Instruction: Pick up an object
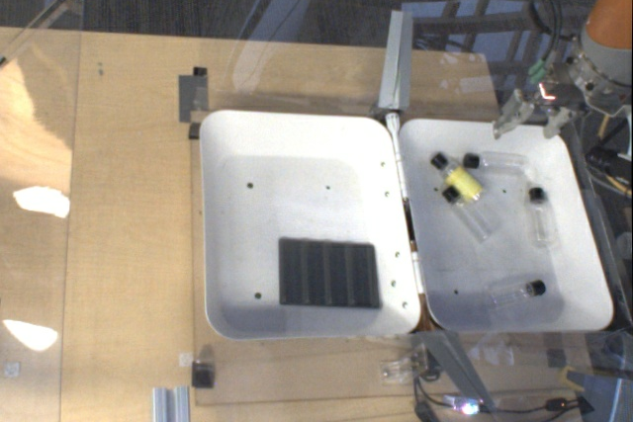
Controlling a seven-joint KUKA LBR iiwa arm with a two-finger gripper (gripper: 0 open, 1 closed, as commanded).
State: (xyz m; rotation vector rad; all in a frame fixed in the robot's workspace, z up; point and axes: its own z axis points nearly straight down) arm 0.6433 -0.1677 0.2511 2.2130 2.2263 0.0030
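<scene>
My tool (530, 117) hangs over the far rim of the right bin (593, 296), fingers spread apart, nothing between them. Yellow bottle (463, 184) lies in that bin's far left part, near several clear black-capped vials (514, 292). Left bin (223, 212) carries a dark ribbed block (328, 273). Tabletop (119, 212) is pale wood.

Two shallow white plastic bins sit side by side on a pale wooden bench (119, 242). The left bin (227, 212) holds a black ribbed rectangular tray (328, 273) near its front edge. The right bin (584, 252) holds a small yellow bottle with a black cap (462, 185) and several clear plastic vials with black caps (515, 291). The grey arm's two-finger gripper (531, 117) hovers above the right bin's far edge, its fingers spread, nothing between them.
</scene>
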